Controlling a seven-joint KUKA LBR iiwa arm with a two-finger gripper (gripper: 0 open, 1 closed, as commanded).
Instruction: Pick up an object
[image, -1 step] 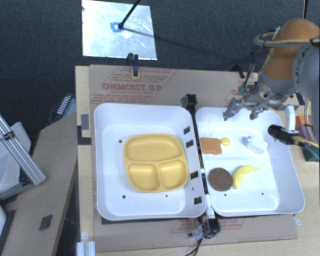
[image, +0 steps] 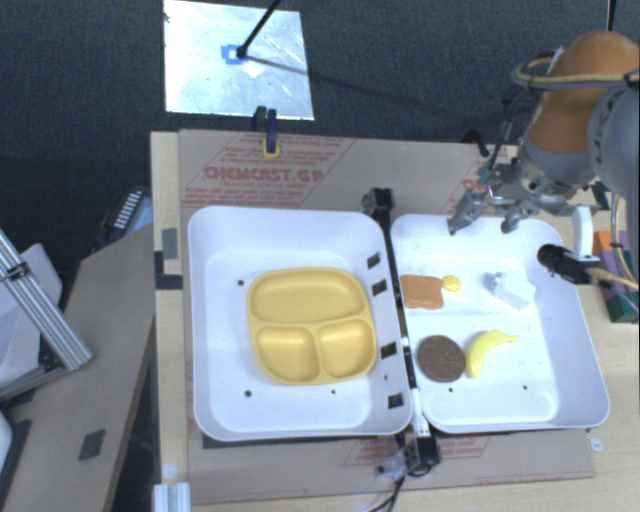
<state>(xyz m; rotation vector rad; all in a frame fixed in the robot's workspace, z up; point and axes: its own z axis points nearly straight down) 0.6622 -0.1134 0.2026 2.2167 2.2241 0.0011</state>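
Note:
My gripper (image: 487, 217) hangs over the back edge of the right bin (image: 570, 390), open, with nothing between its fingers. Below it in that bin lie an orange-brown slab (image: 421, 291) with a small yellow ball (image: 451, 284) touching its right side, a white block (image: 509, 291), a brown round disc (image: 440, 358) and a yellow banana (image: 487, 349). The white block is the nearest thing to the gripper, a little in front of it.
The left bin (image: 215, 260) holds a yellow three-compartment tray (image: 305, 325). A black divider with clips (image: 392, 310) runs between the bins. Brown cardboard (image: 330, 170) lies under both bins.

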